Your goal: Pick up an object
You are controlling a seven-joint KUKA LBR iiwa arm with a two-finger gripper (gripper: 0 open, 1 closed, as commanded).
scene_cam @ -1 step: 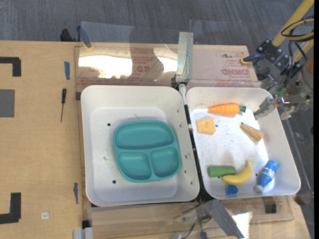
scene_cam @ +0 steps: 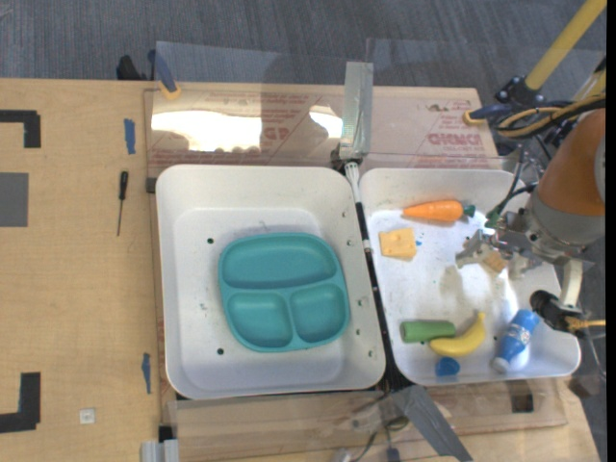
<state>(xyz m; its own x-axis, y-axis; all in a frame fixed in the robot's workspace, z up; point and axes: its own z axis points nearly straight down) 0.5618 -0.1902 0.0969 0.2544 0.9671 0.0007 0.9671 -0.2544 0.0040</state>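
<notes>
The desk (scene_cam: 67, 258) is light brown wood, and two white bins sit side by side on it. The left bin (scene_cam: 183, 210) holds a teal plate (scene_cam: 283, 290) with three sections. The plate lies flat near the middle of that bin.

The right bin (scene_cam: 558, 359) holds the small toys. A toy carrot (scene_cam: 433, 212) lies near the far side. Just in front of it and a bit to the left is a yellow cheese wedge (scene_cam: 397, 244). Near the front of the bin, a green pickle (scene_cam: 428, 330) lies touching a yellow banana (scene_cam: 463, 339). A small blue thing (scene_cam: 447, 366) sits just in front of the banana. A blue and white bottle (scene_cam: 515, 339) lies tilted by the right front corner.

The grey arm with its orange band reaches in from the right. The gripper (scene_cam: 486, 253) is low over the right side of the right bin, between the carrot and the bottle. It is too blurry to tell how it is set or whether it has hold of any toy.
</notes>
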